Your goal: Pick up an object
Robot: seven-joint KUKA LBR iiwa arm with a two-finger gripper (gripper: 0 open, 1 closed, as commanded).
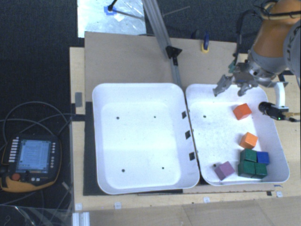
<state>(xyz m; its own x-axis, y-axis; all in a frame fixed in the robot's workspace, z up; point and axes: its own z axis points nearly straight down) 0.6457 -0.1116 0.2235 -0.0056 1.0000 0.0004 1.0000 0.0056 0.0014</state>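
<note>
My gripper (232, 87) hangs over the back edge of the right bin (207, 140), its two fingers spread apart with nothing between them. An orange block (242, 111) lies just in front of it, to the right. Further forward sits a smaller orange block (249, 140). In the bin's front right corner are green blocks (249, 163), a blue block (262, 157) and a purple block (225, 170).
The left bin (101, 126) stands beside the right one, joined by black clips along the shared wall. A slanted metal pole (157, 20) rises behind the bins. A teach pendant (30, 161) with cables lies at the far left.
</note>
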